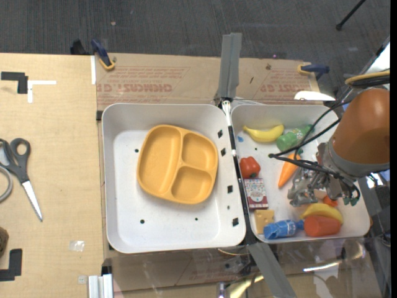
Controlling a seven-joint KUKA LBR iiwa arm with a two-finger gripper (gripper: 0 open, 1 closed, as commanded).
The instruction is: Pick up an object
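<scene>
Two shallow white bins sit side by side on the bench. The left bin (118, 185) carries a yellow three-compartment plate (178, 164), lying flat near its middle. The right bin (273, 118) carries the small objects: a toy banana (263, 133) near its far edge, a green object (291, 138) just beside the banana's right end, a toy carrot (286, 173) slanting below the green object, a red toy pepper (249, 166) near the bin's left wall, a small red-and-white packet (256, 192) just below the pepper, a yellow cheese-like wedge (264, 218) below the packet, a blue crumpled object (283, 229) along the near edge, and a red toy with a yellow piece on top (323, 221) in the near right corner. The arm comes in from the right, its orange band (369, 126) over the right side of this bin, and the gripper (304, 192) hangs low in the bin's right half, just right of the carrot and above the red-and-yellow toy. Whether it is apart, together, or clamped on anything cannot be told; the metal parts and cables blur together there. On the bench well left of the bins lie scissors (23, 172)
</scene>
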